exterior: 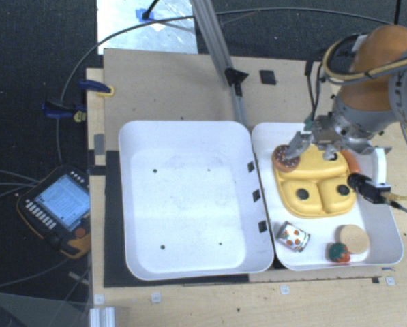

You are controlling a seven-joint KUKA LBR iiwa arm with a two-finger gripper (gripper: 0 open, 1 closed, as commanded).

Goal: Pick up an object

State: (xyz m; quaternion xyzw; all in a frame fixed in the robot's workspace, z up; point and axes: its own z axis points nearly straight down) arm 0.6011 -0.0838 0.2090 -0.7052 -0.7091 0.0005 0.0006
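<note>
Here, gripper [305, 144] over the right bin [394, 240], fingers slightly parted, grasp unclear, yellow tray [315, 191] at its 5 o'clock, brown disc [283, 157] beside it.

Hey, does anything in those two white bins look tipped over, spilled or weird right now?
One thing: the small spotted cup lies tipped on its side near the right white bin's front edge. Nothing looks spilled. The big yellow plastic mould sits flat, and the claw hovers at its back edge.
</note>
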